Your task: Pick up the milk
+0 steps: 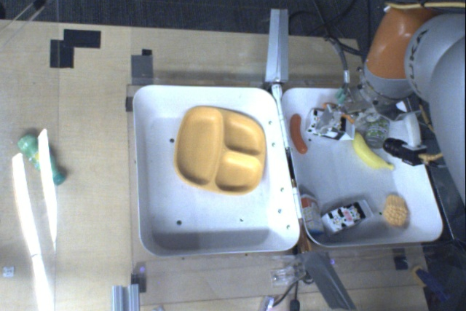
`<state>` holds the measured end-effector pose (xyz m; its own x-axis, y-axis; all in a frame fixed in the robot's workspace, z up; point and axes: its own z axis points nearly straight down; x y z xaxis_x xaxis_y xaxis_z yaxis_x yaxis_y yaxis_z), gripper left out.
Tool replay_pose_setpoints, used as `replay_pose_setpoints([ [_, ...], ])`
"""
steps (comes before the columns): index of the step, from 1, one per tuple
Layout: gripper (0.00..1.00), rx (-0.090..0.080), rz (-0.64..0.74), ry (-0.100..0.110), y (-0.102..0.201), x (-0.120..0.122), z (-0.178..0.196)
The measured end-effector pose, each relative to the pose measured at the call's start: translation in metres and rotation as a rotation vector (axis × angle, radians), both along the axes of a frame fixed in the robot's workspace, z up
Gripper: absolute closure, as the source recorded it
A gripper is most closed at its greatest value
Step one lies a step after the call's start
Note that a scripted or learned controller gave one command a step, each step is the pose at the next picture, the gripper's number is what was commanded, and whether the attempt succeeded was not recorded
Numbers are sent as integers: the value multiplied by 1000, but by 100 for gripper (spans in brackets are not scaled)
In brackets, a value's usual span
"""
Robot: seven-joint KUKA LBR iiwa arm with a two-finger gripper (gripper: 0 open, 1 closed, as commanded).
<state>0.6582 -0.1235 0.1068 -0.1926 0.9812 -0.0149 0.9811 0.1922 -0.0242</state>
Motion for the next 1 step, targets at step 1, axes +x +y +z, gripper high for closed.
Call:
replay_pose_setpoints([
  [1,0,6,67,-2,-3,-3,-1],
])
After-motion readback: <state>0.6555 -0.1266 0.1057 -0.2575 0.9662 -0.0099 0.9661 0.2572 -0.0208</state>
